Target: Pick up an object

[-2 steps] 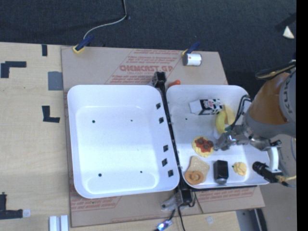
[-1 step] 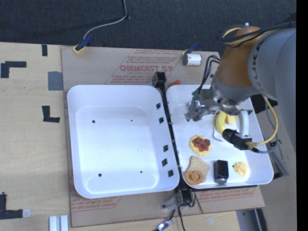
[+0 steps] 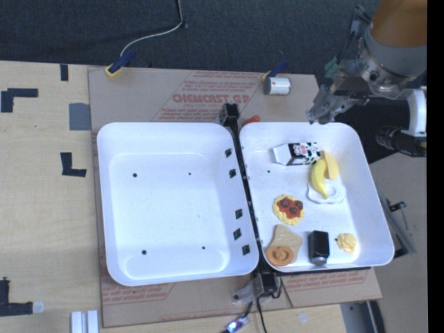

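Gripper [image 3: 320, 112] hovers over right bin [image 3: 368, 179] holding six items.

left bin [image 3: 118, 186]: plain white, few black dots
right bin [image 3: 371, 193]: white
banana [image 3: 320, 175]: yellow
carton [image 3: 297, 152]: white, black cow-like patches
small pizza [image 3: 289, 209]: orange-yellow rim, red with dark spots
pretzel-shaped piece [image 3: 282, 245]: tan, orange-brown swirl
box [image 3: 318, 247]: black
small lump [image 3: 346, 242]: pale yellow
bench [image 3: 41, 207]: light wood, black tape marks
board [image 3: 194, 99]: brown, red print
arm [image 3: 399, 19]: grey, orange band
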`<state>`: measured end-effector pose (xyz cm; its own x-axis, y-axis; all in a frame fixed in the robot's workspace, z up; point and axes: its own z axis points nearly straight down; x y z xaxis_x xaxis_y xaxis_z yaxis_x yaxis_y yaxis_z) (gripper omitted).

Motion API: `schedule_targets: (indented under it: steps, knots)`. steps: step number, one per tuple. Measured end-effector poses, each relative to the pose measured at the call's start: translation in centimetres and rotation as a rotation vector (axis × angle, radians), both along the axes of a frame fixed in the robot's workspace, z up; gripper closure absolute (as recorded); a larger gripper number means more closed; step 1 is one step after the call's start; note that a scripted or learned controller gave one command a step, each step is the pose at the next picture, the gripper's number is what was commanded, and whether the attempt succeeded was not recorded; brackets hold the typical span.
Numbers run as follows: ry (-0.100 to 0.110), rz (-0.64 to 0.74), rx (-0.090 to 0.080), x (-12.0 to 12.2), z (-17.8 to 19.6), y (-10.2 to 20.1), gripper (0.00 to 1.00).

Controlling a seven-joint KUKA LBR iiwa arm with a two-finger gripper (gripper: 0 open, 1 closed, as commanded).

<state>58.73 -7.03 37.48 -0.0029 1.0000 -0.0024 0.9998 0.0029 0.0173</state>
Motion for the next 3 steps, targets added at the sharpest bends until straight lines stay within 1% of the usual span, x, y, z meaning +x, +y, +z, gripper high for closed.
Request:
schedule_targets:
  steps: [1,2,3]
  knots:
    - [0.026,-0.003,0.002,0.3,-8.7,-0.6,1.0]
    - [-0.003,0.003,0.001,5.6,11.7,2.6,1.0]
    - [0.018,-0.004,0.002,2.4,11.4,-0.7,1.0]
